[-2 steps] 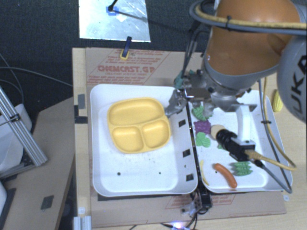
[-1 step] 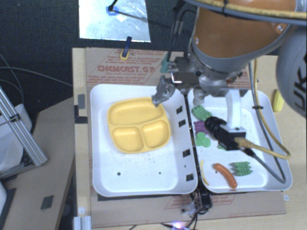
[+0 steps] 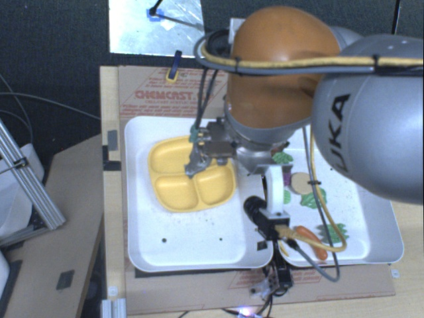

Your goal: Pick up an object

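A yellow divided plate (image 3: 177, 177) lies in the left bin (image 3: 185, 254), toward its back. My gripper (image 3: 194, 166) is low over the plate's right side, at the ridge between its compartments, and seems to touch it. The arm's orange band and grey wrist hide the strip between the bins. In the right bin (image 3: 374, 234) lie toy vegetables: a carrot (image 3: 310, 238), a leafy green piece (image 3: 334, 230), a pale round slice (image 3: 302, 183) and a green piece (image 3: 283, 157).
Both bins rest on a cardboard sheet (image 3: 159, 95). A black cable plug (image 3: 258, 212) and yellow cable hang from the wrist over the divide between the bins. An aluminium frame (image 3: 30, 184) stands at the left; a shiny sheet (image 3: 156, 15) lies behind.
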You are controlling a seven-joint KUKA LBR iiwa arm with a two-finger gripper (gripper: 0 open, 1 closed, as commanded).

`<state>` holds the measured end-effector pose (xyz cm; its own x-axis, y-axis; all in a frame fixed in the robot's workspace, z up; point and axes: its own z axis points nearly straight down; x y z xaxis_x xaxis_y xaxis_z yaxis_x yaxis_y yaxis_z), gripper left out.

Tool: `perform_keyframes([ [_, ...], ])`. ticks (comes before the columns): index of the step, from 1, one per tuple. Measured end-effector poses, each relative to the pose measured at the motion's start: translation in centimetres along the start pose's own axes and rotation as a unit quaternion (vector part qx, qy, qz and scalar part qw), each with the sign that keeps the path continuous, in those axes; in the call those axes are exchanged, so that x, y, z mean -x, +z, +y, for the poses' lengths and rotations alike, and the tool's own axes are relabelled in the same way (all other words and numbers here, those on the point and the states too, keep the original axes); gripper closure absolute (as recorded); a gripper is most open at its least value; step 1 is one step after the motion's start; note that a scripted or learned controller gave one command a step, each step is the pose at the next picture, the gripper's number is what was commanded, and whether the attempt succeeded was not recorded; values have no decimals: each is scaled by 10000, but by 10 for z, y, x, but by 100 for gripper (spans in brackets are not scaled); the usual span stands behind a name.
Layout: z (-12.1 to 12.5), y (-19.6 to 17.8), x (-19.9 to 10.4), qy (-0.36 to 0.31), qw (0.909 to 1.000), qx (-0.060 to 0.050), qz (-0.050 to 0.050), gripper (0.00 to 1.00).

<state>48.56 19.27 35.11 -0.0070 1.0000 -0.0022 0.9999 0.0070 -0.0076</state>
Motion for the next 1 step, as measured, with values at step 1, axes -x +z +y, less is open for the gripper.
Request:
perform_keyframes([
  [1, 1, -135, -37, -2, 9999, 115, 53, 0],
])
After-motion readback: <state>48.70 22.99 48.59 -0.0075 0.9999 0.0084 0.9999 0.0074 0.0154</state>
